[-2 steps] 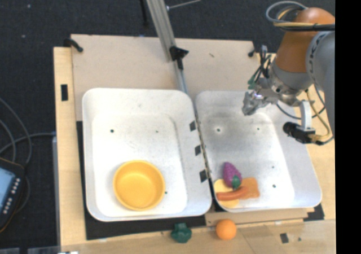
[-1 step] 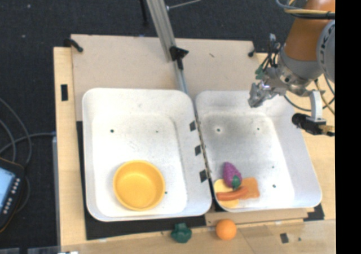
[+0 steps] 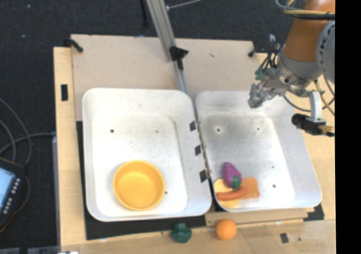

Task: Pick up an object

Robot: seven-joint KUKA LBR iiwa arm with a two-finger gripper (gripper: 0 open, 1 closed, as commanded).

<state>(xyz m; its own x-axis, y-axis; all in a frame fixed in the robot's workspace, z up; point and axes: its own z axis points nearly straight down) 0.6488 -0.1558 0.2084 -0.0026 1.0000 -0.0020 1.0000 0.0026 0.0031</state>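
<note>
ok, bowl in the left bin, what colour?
Yellow: the bowl shows clearly in the camera view.

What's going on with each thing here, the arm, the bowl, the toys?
Gripper: above the right bin's far edge, holding nothing visible.
Yellow bowl: upright in the left bin.
Purple toy: lying against the orange piece, right bin's near corner.
Orange ball: on the bench, outside the bins.
Green object: beside the ball.

Claw (image 3: pixel 258 99) fingers too small to tell
</note>
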